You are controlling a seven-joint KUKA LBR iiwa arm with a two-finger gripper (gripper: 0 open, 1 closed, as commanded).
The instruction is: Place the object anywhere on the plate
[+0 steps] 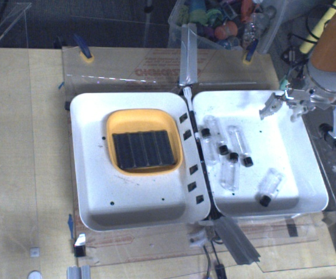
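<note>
My gripper (284,103): upper right of frame, over the right bin (307,156); grip state I cannot tell
Vials (232,153): clear, black-capped, lying in the right bin
Plate (143,141): yellow, in the left bin (86,173)

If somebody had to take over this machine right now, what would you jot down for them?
Gripper: over the right white bin's far right corner, nothing seen between its fingers.
Things: several clear plastic vials with black caps lie in the right bin; the yellow plate with a dark ribbed insert sits in the left white bin.
Done: nothing on the plate yet.
Left: grasp one vial, carry it across, set it on the plate.
</note>
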